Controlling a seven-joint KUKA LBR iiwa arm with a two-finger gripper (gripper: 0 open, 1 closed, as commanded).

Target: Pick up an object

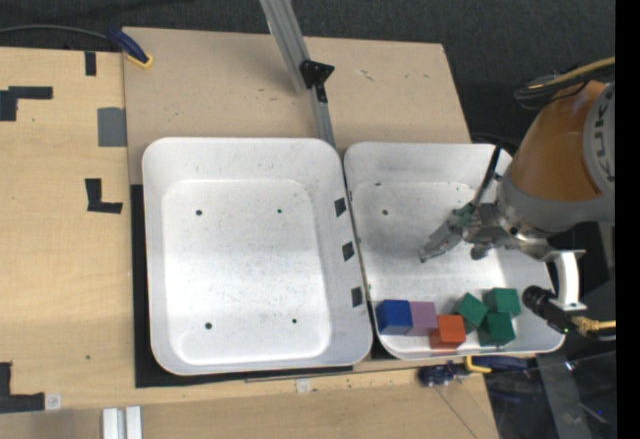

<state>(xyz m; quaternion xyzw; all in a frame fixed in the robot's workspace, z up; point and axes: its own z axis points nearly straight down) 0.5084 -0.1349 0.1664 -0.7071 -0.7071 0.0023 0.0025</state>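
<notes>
My gripper (452, 252) hangs over the middle of the right bin (400, 177), reaching in from the right. Its fingers are spread open and nothing sits between them. Along the bin's front wall lies a cluster of small blocks: a blue block (394, 315), a purple block (424, 315), an orange block (449, 329) and three green blocks (496, 327). The gripper is above and apart from this cluster, touching none of the blocks.
The left bin (160, 227) lies beside the right one, their rims meeting at the centre. A slanted metal pole (285, 22) runs down to the bins' back edge. The grey and orange arm (560, 162) covers the right bin's right side.
</notes>
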